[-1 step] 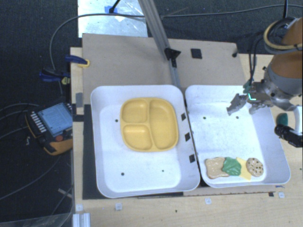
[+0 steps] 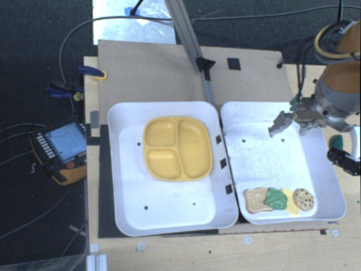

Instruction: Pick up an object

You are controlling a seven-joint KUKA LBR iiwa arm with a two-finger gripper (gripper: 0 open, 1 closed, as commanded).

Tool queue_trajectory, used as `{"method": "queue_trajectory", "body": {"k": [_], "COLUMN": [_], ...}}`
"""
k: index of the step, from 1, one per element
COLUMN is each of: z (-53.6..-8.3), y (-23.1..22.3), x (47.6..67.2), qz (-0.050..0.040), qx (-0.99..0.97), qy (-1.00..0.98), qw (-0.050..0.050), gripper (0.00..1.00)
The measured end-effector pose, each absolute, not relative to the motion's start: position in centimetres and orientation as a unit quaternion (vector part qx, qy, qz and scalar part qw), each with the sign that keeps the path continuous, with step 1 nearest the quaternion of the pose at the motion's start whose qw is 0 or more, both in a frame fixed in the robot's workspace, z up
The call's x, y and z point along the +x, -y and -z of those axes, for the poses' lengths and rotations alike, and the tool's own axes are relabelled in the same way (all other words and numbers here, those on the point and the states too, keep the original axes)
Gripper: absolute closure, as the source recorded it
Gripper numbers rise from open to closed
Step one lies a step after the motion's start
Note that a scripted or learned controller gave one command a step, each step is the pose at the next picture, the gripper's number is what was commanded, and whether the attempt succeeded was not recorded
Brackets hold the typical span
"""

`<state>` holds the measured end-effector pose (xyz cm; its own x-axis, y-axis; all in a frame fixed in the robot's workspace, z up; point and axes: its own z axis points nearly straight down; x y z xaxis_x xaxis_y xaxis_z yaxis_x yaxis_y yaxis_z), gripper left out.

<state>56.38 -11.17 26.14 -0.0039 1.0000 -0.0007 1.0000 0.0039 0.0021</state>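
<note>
No legible writing; end effector (image 2: 294, 124) empty

You have a divided plate (image 2: 178, 148) in the left bin (image 2: 127, 208). In the right bin (image 2: 321, 168), four food pieces (image 2: 278, 200) lie in a row along the near edge, with the gripper (image 2: 294, 123) above its far part.
</note>
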Motion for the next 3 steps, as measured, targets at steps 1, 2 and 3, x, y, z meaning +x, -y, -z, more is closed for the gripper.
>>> {"method": "queue_trajectory", "body": {"k": [1,2,3], "z": [-20.1,-15.3,-11.1], "y": [11.7,11.7,11.5], "x": [56.6,55.6,55.6], "qz": [0.0009,0.0008,0.0005], "qx": [0.707,0.707,0.707], "qy": [-0.707,-0.707,-0.707], "qw": [-0.001,-0.001,-0.001], "gripper": [0.00,0.00,0.00]}}
